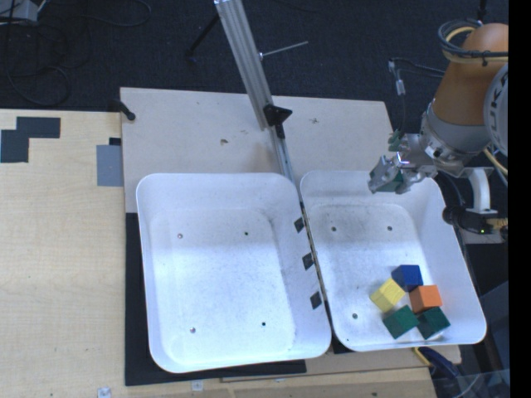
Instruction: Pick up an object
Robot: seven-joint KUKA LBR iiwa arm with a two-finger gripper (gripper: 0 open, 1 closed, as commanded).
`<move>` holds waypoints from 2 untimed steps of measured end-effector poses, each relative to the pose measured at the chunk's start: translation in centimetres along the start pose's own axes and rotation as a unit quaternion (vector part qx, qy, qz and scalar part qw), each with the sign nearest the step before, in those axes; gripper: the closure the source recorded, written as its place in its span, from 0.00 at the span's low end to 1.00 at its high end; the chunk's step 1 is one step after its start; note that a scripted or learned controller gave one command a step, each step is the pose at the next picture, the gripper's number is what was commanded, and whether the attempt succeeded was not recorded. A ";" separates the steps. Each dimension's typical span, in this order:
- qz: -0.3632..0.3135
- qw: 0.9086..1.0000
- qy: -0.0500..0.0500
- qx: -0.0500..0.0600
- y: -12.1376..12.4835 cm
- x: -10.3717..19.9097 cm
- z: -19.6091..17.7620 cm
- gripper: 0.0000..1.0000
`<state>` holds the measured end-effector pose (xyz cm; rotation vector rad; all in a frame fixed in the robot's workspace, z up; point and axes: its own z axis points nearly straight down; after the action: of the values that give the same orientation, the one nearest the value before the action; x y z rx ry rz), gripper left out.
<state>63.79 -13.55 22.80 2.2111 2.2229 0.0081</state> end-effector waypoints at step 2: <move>0.000 1.000 0.003 0.009 -3.6 4.1 0.0 1.00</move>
<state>60.17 -9.48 22.77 2.2232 2.2351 -0.0070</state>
